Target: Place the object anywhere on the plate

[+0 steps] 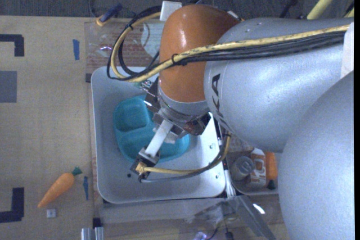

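One toy carrot [56, 189] is the thing to look at here: orange with a little green top. It's lying flat on the wooden surface [45, 121], outside the white bin [101, 137], just off the bin's lower left corner. It sits at a slant, green end toward the bin and pointed end away from it. It's not touching the bin wall, and it's well apart from the plate.

The plate [126, 118] is teal, with a raised divider across it, and it sits inside that same white bin, toward the bin's upper middle. A good part of it is covered by my arm, so I only get its left side and a bit of the lower edge.

My tool [180, 123] hangs right over the plate's right half, tucked under the wrist. From this angle I honestly can't tell whether it's apart or together, or whether anything is in it, because the wrist blocks all of that.

The arm [270, 98] comes in from the right and takes up most of the view, with the orange band [194, 45] sitting above the bin's top edge.

Further out, there's a strip of blue tape [76, 49] on the surface up top and another short one [85, 187] right beside the carrot. Black tape marks [14, 45] run along the far left. In the gap under the arm, right of the bin, I can make out a grey round thing [243, 166] and an orange stick [270, 166], too hidden to name.
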`<state>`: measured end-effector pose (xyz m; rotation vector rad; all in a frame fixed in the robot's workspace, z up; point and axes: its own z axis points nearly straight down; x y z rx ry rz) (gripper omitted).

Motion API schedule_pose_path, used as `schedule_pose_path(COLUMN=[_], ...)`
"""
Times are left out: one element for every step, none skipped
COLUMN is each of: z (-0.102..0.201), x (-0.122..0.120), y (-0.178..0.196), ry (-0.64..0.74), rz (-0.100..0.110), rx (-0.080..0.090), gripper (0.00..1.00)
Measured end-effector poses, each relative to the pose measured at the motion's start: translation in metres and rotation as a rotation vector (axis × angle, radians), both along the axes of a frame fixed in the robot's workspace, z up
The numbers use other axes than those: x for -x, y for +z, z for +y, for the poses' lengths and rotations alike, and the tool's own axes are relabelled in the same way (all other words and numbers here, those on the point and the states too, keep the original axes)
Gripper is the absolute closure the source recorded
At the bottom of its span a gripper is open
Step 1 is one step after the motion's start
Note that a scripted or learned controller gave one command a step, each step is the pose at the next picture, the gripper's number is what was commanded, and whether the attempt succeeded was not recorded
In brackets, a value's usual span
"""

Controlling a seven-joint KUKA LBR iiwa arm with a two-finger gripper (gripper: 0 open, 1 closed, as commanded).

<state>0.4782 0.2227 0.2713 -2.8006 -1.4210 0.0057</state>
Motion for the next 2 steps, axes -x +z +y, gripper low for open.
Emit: schedule_pose_path(z=[0.0,0.0005], x=[0.0,-0.0002], y=[0.0,0.0095], ry=[0.0,0.002], rz=[0.0,0.001], rx=[0.0,0.001], gripper=[0.0,1.0])
